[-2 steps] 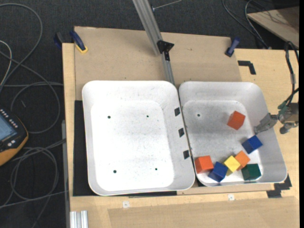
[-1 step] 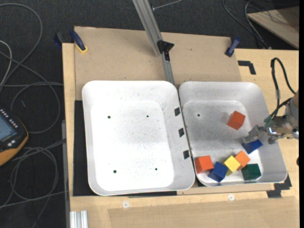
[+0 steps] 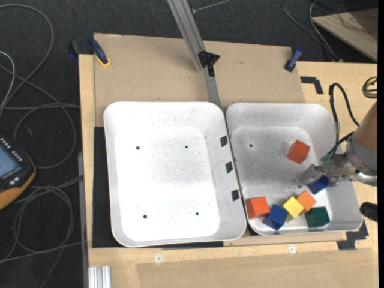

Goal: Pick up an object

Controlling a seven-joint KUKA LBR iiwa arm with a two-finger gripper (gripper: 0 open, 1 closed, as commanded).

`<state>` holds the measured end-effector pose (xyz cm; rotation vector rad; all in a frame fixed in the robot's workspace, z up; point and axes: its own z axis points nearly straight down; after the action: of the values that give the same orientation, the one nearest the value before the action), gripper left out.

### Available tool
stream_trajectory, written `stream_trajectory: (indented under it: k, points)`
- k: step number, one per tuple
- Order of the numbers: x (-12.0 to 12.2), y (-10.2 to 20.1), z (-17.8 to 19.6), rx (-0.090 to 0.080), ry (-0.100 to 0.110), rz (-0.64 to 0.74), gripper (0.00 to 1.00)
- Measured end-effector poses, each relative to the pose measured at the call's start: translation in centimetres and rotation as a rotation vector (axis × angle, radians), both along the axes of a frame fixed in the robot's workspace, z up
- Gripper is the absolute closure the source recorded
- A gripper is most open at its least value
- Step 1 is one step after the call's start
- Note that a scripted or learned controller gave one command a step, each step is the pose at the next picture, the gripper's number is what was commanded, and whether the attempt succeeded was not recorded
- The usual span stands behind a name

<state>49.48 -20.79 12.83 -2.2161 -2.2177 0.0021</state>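
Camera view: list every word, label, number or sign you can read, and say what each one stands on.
No text in this view can be read.
The handheld device at the left edge has a lit screen; whatever it shows is too small and blurred to read.
The blocks in the right bin, among them the orange block and the yellow block, show plain faces with no marks.
The left bin bears dark dots, no writing.

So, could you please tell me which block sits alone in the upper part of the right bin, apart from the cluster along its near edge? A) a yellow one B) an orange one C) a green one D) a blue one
B: the orange block lies by itself, above the cluster near the right bin's front edge.
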Motion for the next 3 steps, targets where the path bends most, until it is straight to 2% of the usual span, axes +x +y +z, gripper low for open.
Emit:
stream_trajectory:
  k: [1, 3]
  points:
    - [0.2, -0.1, 1.4, -0.003, -0.008, 0.000, 1.00]
    - [-1.2, -0.3, 11.6, -0.007, -0.013, 0.001, 1.00]
